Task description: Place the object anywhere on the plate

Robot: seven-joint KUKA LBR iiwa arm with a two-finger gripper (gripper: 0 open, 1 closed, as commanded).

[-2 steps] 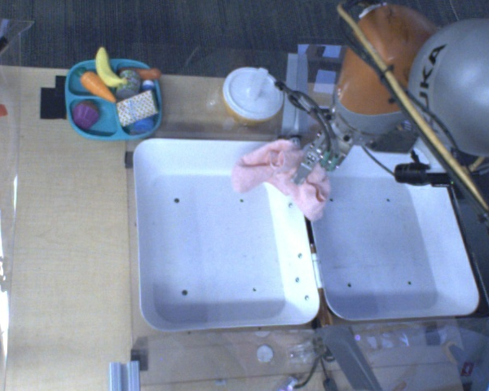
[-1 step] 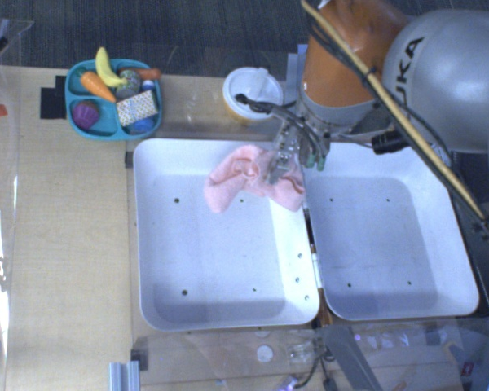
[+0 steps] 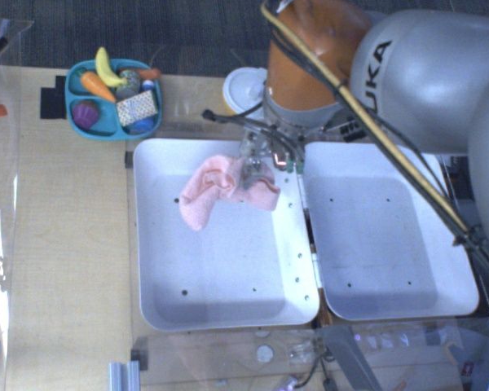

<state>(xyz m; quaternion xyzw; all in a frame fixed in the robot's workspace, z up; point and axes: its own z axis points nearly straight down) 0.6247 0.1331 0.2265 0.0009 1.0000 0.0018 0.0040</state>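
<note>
The KUKA arm (image 3: 416, 72) is reaching in from the right, its grey body and orange band filling the upper right of the camera view, and it is positioning the gripper (image 3: 255, 169) over the upper right corner of the left bin (image 3: 220, 300). The gripper is sitting directly on the pink cloth (image 3: 216, 190), which is lying crumpled in the upper half of the left bin with its right end under the gripper and its left end trailing down toward the bin's middle. The state of the jaws cannot be determined from this angle, and it cannot be determined whether any cloth is lying between them. The right bin (image 3: 391, 243) is lying just beside the left one, their inner rims touching. A black and yellow cable (image 3: 367, 112) is running diagonally along the arm toward the lower right. A blue divided plate (image 3: 90, 129) is resting on the wooden bench (image 3: 57, 259) well apart from the cloth, beyond the upper left corner of the left bin, and is carrying toy food: a banana (image 3: 107, 68), a carrot (image 3: 96, 85), a purple item (image 3: 85, 114) and a speckled block (image 3: 138, 107). A white and yellow cup (image 3: 243, 90) is standing behind the left bin, just beside the arm's wrist.
</note>
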